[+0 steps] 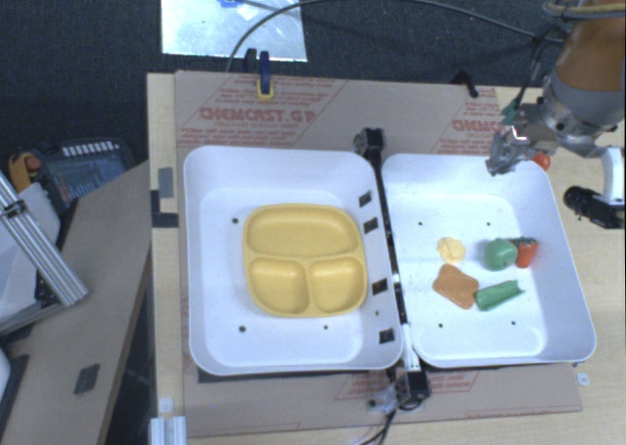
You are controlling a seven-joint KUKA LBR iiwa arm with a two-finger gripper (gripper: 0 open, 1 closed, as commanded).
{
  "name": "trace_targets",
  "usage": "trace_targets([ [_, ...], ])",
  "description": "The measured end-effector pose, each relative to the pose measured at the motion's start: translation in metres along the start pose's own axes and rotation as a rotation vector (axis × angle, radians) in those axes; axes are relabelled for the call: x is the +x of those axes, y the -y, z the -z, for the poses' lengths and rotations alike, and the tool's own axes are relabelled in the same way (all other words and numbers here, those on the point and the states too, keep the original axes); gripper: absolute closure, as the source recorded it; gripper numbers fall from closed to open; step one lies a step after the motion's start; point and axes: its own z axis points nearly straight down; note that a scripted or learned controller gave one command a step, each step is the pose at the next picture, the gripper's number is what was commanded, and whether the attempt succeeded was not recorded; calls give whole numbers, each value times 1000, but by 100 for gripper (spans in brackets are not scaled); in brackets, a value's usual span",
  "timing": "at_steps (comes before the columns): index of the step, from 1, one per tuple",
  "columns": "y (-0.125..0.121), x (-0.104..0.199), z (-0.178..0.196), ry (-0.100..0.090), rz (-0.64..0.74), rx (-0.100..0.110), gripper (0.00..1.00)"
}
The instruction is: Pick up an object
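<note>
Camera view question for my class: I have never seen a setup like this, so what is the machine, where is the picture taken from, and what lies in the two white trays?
One fixed camera looks down at a slant on a bench. The grey and orange machine at the right is a robot arm; its end effector hangs above the far edge of the right bin, with nothing visible in it. The left bin holds a yellow divided plate. The right bin holds small toy foods: a pale yellow piece, an orange-brown piece, a round green piece beside an orange piece, and a long green piece.
</note>
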Motion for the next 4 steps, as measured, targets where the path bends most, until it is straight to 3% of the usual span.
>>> trace_targets([
  [4,-20,200,-23,-4,4,7,100],
])
